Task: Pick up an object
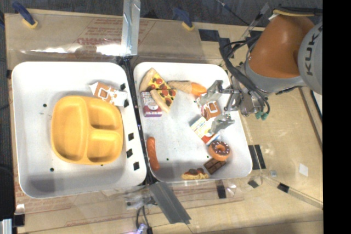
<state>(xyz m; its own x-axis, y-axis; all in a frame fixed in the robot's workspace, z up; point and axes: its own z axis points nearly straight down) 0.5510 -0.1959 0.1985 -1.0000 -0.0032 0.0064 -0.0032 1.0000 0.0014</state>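
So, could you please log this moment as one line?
gripper: low in right bin | over orange-white packet | grasp: unconfirmed | yellow tray: left bin

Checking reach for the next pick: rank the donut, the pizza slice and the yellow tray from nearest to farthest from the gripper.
From the gripper:
1. Donut, just below it in the right bin.
2. Pizza slice, across that bin's upper left.
3. Yellow tray, in the left bin.
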